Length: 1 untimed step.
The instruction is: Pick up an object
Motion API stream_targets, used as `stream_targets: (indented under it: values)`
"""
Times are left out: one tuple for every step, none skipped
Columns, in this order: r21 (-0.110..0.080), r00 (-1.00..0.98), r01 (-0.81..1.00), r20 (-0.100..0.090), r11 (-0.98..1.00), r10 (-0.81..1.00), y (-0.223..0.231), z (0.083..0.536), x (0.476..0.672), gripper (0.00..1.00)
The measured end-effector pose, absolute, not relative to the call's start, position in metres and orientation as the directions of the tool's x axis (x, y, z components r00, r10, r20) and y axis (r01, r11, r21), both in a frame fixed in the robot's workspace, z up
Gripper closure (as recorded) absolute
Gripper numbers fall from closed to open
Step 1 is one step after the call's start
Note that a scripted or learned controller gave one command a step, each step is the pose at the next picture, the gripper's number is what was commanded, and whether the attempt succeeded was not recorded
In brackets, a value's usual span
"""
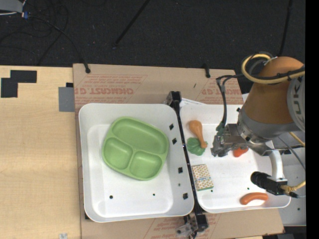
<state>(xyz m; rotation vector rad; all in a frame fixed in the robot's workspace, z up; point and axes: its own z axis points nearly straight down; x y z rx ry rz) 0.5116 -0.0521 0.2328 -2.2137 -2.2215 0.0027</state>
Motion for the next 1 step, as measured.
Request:
stream_targets:
  values:
    - [-0.006,-0.004,1.0,0.002,0.004,1.0,-0.0076,0.2239,0.4985,1.0]
